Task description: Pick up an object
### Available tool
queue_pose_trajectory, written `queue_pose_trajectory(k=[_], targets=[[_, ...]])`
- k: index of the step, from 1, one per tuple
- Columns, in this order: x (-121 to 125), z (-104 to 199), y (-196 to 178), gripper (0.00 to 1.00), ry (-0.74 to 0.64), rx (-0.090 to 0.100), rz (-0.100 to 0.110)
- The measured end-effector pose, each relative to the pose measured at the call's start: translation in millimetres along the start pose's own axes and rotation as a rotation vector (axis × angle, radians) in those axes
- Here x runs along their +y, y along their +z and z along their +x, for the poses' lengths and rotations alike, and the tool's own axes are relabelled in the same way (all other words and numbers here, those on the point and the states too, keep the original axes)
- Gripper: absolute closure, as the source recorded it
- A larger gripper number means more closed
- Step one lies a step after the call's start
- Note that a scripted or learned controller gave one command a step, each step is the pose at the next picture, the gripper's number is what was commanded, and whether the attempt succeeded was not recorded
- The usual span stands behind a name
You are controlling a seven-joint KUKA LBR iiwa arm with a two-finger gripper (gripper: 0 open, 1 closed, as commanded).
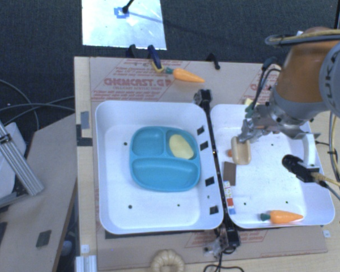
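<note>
My gripper (245, 136) hangs over the left part of the right bin (311, 200), reaching in from the right. Directly under its tip, touching or nearly touching it, lies a tan bread-like piece (241, 153). A brown flat block (229, 172) rests just below that piece, near the bin's left wall. An orange carrot (280, 216) lies at the front of the right bin. In the left bin (110, 169) stands a blue divided plate (156, 169) with a yellow rounded object (181, 147) in its upper right compartment.
A second carrot (185, 75) lies on the cardboard behind the bins, beside a blue clamp (154, 56). A beige ring (167, 260) sits in front of the bins. The black divider (215, 163) runs between the two bins.
</note>
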State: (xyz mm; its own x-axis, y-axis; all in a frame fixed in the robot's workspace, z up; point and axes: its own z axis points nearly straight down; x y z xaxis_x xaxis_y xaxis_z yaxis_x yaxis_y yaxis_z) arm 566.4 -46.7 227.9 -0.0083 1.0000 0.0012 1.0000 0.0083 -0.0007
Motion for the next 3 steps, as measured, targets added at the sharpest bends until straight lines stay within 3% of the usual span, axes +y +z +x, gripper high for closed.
queue_pose_trajectory(k=[1, 2, 3], targets=[[-11, 40, 9, 1.0, 0.001, 0.0, 0.001], [-17, 51, -4, 1.0, 0.001, 0.0, -0.003], [-16, 41, 15, 1.0, 0.008, -0.002, 0.001]])
